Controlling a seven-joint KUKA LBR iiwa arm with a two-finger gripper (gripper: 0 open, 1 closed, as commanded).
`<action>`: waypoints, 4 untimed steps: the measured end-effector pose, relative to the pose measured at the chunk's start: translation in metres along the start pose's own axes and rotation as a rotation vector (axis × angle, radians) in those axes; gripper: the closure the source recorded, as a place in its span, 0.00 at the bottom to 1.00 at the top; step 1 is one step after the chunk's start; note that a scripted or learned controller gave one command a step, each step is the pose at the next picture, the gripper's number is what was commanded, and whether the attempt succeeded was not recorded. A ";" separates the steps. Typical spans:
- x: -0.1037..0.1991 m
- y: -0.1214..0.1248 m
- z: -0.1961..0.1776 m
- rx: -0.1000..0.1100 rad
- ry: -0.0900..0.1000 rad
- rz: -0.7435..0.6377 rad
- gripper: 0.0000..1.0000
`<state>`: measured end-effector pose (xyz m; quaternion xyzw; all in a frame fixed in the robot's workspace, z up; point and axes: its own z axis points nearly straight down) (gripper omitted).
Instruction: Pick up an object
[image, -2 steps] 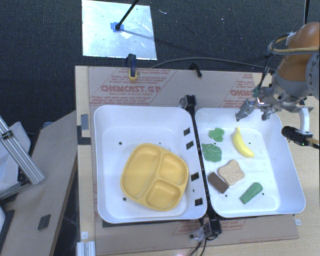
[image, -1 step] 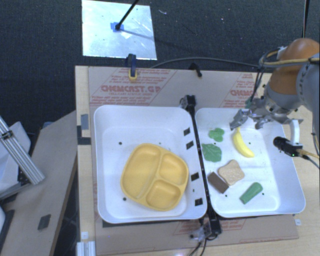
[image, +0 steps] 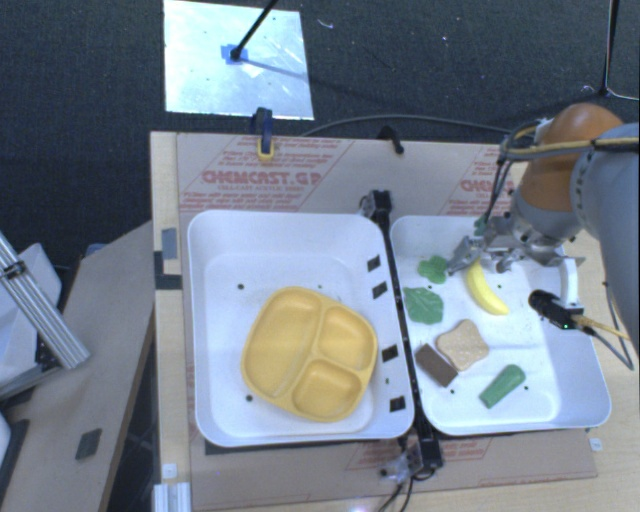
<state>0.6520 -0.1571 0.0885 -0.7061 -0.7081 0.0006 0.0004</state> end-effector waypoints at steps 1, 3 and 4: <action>0.000 0.002 -0.014 -0.007 -0.001 0.000 1.00; -0.005 -0.009 -0.119 -0.008 -0.001 0.002 1.00; -0.006 -0.016 -0.168 -0.008 -0.002 0.002 1.00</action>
